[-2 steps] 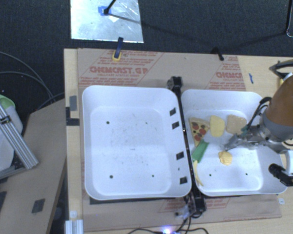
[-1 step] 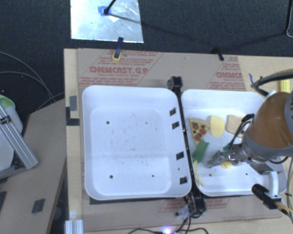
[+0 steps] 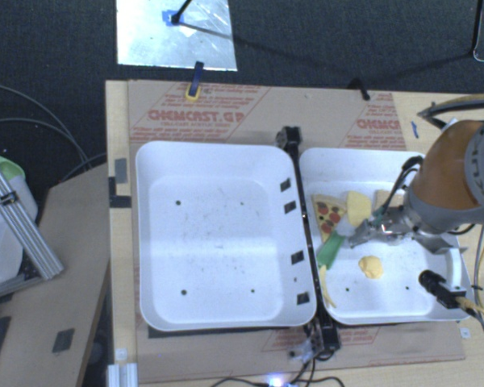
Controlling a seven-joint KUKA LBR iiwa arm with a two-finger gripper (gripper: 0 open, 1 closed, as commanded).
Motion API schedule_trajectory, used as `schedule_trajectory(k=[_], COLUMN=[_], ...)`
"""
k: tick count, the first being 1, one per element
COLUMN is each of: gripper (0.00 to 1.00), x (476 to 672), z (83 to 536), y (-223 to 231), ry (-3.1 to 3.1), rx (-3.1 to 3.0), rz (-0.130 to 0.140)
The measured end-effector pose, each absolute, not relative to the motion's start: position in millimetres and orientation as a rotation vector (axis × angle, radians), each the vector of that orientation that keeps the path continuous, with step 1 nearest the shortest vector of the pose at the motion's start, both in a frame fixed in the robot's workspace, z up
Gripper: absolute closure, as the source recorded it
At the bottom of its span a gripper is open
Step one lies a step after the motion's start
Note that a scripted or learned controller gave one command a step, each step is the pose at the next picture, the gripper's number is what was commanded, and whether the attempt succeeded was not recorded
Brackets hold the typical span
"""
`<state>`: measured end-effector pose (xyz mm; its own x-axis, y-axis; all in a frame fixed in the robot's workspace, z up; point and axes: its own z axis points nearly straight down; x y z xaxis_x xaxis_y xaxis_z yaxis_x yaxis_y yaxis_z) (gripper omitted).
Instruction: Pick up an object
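Camera view has me reaching in from the right, my gripper (image 3: 365, 234) low inside the right bin (image 3: 403, 309), its tip down among the toy food near the bin's left wall. I judge this to be the approach-and-grasp step: I am over the cluster but nothing is visibly between my fingers, so I count nothing as picked. Whether those fingers stand apart or together I cannot tell; the metal there is a small blurred shape.

The candidates lie close together. A pizza slice (image 3: 328, 213) with red dots sits just beside my tip, a pale yellow cheese-like block (image 3: 358, 207) is next to it, a green piece (image 3: 330, 251) slants down toward the divider, and a small round yellow lump (image 3: 372, 267) lies apart, nearer the bin's middle. A thin yellow strip (image 3: 326, 287) hugs the left wall.

Next I need to settle on one item, most likely the green piece or the pizza slice, close squarely on it, and lift straight up without dragging its neighbours.

My wrist and orange band (image 3: 448, 172) cover the bin's right part, and the arm is cut off at the frame edge. The left bin (image 3: 218, 156) holds only specks.
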<state>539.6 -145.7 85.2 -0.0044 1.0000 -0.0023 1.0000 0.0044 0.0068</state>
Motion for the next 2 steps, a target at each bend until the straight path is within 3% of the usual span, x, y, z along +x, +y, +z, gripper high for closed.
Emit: schedule_trajectory(k=[1, 2], gripper=[0.0, 1.0], x=[483.5, 488.1], z=[84, 96], y=[-212, -207], ry=[2.213, 2.22], rx=[2.228, 2.218], rz=[-0.006, 0.004])
